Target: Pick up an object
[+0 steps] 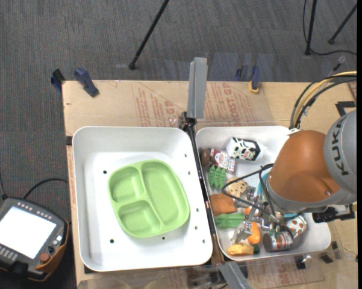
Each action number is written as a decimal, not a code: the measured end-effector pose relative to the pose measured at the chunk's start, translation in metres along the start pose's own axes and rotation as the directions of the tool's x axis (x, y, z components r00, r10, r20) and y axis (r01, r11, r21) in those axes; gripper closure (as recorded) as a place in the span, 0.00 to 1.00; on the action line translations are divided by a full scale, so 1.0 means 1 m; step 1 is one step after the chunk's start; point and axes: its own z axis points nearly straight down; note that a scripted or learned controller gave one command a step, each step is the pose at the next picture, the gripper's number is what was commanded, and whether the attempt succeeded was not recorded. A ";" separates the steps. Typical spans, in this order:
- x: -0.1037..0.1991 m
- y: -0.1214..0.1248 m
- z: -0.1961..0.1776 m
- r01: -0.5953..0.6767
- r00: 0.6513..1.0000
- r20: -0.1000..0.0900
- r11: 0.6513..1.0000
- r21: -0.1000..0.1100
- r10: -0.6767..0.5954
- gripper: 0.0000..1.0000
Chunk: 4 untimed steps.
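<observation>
The right bin (271, 132) holds a heap of small objects. Among them are a black-and-white cow-print carton (243, 149), a green ridged piece (217, 176), an orange toy (222, 204), a green vegetable (229, 220) and a tin can (279, 241). The arm's orange band (302, 168) hangs over the bin's right half. Below it, my gripper (256, 214) sits low among the objects at the bin's front middle, close to an orange-and-yellow piece (245, 245). The wrist and cables hide what lies directly under it.
The left bin (87, 161) carries a light green divided plate (149, 197). A grey post (197, 89) stands at the back between the bins. A teach pendant (24, 236) lies on the floor at the left. Blue clamps (85, 80) grip the bench's rear edge.
</observation>
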 end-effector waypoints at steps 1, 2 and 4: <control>0.001 0.003 0.000 -0.003 1.000 0.000 1.000 0.002 0.003 0.00; 0.004 0.003 0.002 -0.139 0.990 -0.007 0.990 0.004 0.139 0.00; -0.077 0.024 0.007 -0.172 0.985 -0.019 0.985 0.007 0.172 0.00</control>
